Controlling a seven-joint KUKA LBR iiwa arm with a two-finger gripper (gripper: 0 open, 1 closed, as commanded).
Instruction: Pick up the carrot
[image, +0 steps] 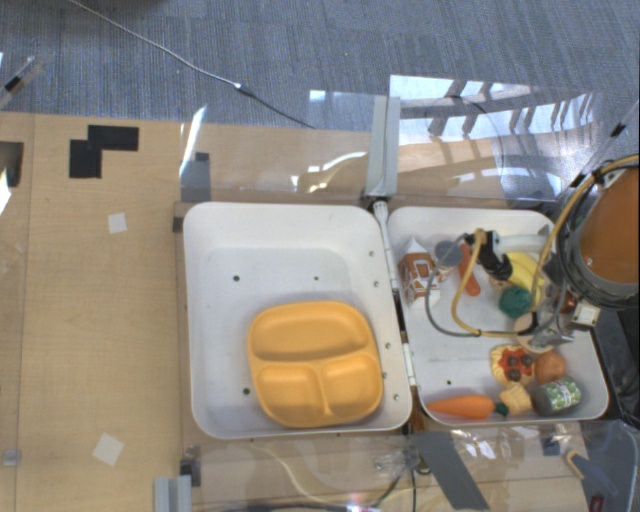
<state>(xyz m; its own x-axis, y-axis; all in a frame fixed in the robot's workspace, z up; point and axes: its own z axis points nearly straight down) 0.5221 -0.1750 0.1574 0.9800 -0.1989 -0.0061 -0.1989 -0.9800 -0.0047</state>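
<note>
— What's crowding the right bin (440, 228) from where you sit?

— Plenty. I see a yellow banana-like piece (525, 268) and a green lump (517, 301) toward the far right, a small brown-and-white carton (417, 271) by the divider, a pizza slice (512, 362), a brownish ball (549, 366), a green-labelled can (558, 396) and a pale cube (516, 399) clustered in the near right corner. A dark cable (440, 318) loops across the bin floor.

— And the carrot?

— The carrot (462, 407) lies flat along the near wall of the right bin, tip pointing left, its leafy end almost touching the pale cube. The claw (548, 330) hangs at the right side, above the pizza slice and ball, so the carrot sits nearer me and to its left. I cannot tell whether the claw is clenched or released; it's too tangled with cabling.

— Room to work?

— Open floor left of the carrot and behind it. The left bin (215, 300) holds a yellow divided plate (315, 362); the desk (90, 330) lies bare wood beyond.
</note>
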